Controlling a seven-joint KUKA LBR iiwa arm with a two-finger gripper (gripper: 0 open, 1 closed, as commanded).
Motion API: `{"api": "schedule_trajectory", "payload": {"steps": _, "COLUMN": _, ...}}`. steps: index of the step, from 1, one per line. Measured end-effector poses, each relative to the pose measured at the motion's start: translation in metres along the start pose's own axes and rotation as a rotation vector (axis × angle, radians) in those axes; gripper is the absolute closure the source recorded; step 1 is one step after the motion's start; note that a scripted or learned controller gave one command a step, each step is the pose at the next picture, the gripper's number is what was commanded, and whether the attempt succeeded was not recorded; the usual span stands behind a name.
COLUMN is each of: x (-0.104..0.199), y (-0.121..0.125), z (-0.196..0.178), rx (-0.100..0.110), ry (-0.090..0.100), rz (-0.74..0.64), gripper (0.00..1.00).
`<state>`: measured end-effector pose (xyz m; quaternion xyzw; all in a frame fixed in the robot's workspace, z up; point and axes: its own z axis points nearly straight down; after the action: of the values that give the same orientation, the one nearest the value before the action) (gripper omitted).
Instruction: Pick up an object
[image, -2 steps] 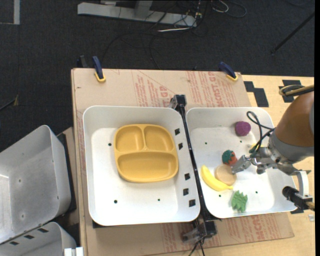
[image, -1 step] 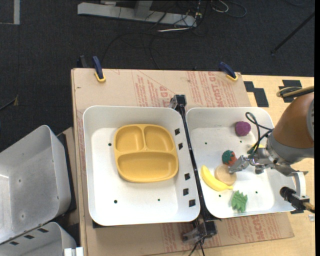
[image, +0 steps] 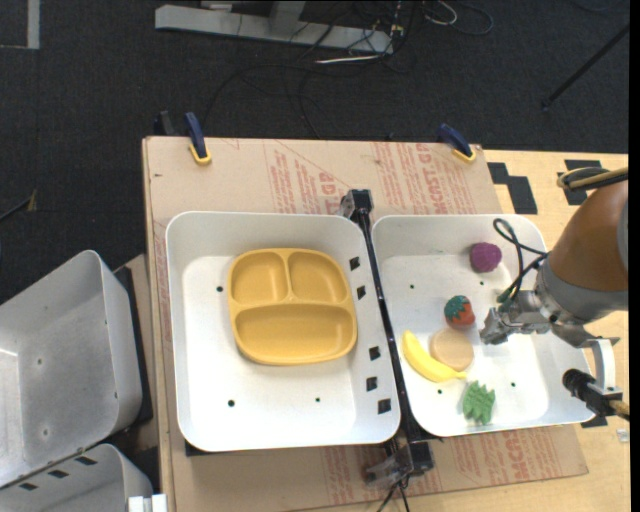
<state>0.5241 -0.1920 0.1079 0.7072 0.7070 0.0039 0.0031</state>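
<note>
Green toy (image: 478, 401): a small leafy green piece, seen nearest the camera, lying in the right bin (image: 430, 240) just beside the banana's lower end.
Banana (image: 427, 362): taken as the landmark; a yellow curved toy lying flat in the right bin, close to the divider between the two bins.
Beige disc (image: 453, 352): a pale round piece touching the banana on its right side.
Strawberry (image: 459, 310): a red toy with a green top, just above the banana and disc.
Purple ball (image: 486, 256): well above the banana, near the bin's far wall.
Gripper (image: 497, 328): seen right of the banana, just beside the disc and strawberry.
Jaws: whether wide or narrow cannot be told; nothing is seen held.
Yellow tray (image: 292, 305): a three-compartment plate in the left bin, well left of the banana.
Step advice: the strawberry is judged the nearest target; it should be centred under the wrist before descent, so the disc is not nudged.
</note>
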Motion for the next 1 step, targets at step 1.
{"api": "schedule_trajectory", "payload": {"steps": 1, "x": 0.0031, "y": 0.011, "z": -0.0582, "rx": 0.003, "ry": -0.004, "rz": -0.004, "gripper": 1.0}}
